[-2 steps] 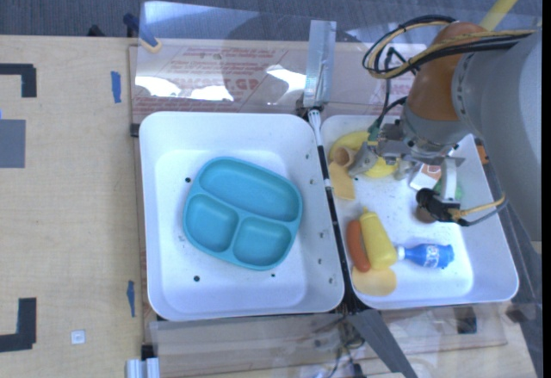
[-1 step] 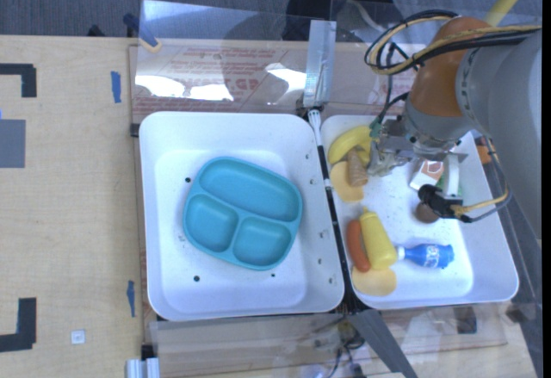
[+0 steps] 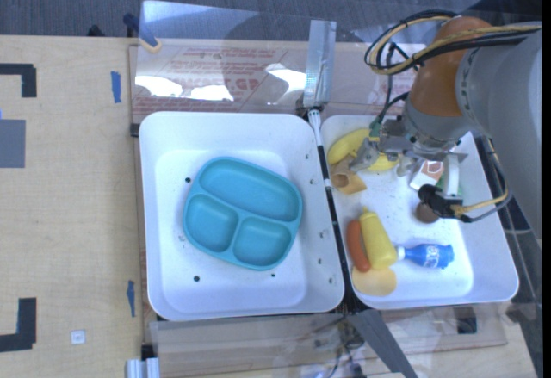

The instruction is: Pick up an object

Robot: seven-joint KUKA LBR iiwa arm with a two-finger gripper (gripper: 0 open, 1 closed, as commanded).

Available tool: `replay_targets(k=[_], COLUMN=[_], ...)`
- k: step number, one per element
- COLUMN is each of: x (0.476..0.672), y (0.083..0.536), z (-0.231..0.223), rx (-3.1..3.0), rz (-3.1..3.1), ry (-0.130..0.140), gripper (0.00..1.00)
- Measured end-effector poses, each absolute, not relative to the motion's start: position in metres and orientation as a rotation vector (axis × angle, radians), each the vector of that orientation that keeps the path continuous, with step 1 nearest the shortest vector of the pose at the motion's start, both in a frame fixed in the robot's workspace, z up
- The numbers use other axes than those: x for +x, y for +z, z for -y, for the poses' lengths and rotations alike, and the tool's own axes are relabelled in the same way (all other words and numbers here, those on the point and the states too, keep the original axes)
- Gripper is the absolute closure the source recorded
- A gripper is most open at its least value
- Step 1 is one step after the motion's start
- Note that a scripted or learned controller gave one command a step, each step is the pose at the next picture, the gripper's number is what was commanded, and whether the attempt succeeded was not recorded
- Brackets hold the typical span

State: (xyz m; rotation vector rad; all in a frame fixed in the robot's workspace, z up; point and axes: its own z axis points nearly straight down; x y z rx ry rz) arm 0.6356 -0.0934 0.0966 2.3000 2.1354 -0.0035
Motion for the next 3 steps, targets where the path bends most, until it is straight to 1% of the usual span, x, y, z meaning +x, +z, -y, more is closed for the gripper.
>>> replay_targets(k=[1,2,3], x=[0.640,0.634,0.634], y=[0.188,0.087,0.097], z=[0.070,0.117,0.117], rx=[2.411,2.298,2.297], rz=[-2.006,-2.138,-2.139], ry=[0.008,0.004,0.002], gripper=[0.00,0.00,1.00])
